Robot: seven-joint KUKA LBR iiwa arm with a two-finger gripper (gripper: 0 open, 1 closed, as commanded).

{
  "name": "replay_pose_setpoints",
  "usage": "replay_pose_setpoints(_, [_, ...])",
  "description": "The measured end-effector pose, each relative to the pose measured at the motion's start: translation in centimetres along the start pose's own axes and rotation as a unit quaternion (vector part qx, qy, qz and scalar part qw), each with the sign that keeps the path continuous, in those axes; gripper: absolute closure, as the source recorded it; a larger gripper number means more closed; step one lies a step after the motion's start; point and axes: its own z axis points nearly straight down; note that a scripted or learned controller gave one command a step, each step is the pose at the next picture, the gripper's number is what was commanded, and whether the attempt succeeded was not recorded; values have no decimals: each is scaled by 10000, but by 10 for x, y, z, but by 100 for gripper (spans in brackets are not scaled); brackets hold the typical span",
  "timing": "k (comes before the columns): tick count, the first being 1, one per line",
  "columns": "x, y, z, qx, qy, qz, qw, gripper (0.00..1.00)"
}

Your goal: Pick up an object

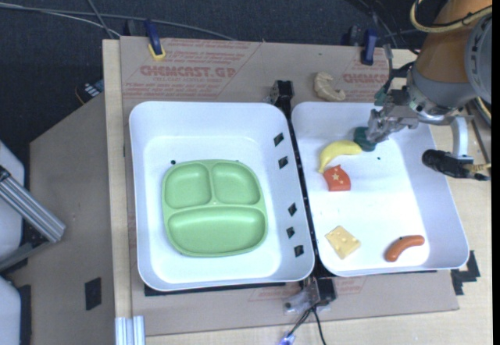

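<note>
The gripper [380,126] hangs low; I cannot tell its opening. Just left and below lies the banana [341,152] (a teal object [362,135] touches it): descend squarely across its middle.

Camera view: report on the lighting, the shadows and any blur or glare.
Camera view: even, soft light; the bins are bright white, close to washed out on their floors; faint, short shadows under the banana, cheese and sausage; the tray shows a mild sheen; the gripper looks slightly soft, so its detail is hard to read.
</note>
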Motion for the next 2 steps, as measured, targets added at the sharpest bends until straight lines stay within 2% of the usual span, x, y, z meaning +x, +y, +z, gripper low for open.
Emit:
replay_pose_setpoints(1, [0, 11, -61, -8, -2, -4, 10000, 100])
replay_pose_setpoints(2, [4, 6, -110, -1, 2, -3, 10000, 100])
